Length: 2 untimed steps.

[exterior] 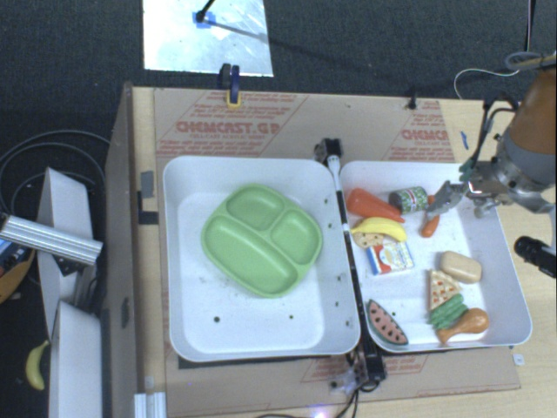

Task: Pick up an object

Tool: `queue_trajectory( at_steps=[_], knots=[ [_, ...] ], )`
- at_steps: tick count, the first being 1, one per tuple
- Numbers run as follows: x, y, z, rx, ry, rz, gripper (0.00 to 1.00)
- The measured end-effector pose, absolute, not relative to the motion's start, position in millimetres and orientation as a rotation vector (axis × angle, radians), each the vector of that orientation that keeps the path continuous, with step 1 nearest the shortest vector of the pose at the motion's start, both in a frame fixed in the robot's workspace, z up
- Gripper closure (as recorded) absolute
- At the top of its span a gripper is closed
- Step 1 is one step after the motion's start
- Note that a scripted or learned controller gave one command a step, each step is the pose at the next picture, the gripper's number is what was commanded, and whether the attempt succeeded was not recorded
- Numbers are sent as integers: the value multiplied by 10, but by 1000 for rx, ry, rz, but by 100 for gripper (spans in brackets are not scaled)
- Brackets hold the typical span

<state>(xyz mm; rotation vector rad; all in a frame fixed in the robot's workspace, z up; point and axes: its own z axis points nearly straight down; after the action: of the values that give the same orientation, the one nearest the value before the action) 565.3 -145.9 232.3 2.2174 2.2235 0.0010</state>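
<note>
A cardboard-lined surface (261, 120) on dark carpet carries two white bins. The left bin (187, 233) holds a green divided plate (261, 238). The gripper (446, 197) hangs over the right bin (505, 259), fingers spread, grasping nothing, just above a small carrot (430, 225).

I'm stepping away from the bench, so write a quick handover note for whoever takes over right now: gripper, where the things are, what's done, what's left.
Gripper: over the right bin's upper edge, beside the green can; nothing visibly between its fingers.
Right bin: orange carrot, banana, small carton, bread roll, pizza slice, drumstick, watermelon slice, small orange piece.
Left bin: green divided plate.
Done: nothing lifted.
Left: grasp and raise one object; the can or the small orange piece looks nearest.
</note>
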Motion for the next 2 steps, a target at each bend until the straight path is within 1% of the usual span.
queue_trajectory(
  at_steps=[1,2],
  knots=[
    [4825,-1939,787,2234,2216,-4,0],
    [4875,-1380,841,2214,2229,4,0]
  ],
)
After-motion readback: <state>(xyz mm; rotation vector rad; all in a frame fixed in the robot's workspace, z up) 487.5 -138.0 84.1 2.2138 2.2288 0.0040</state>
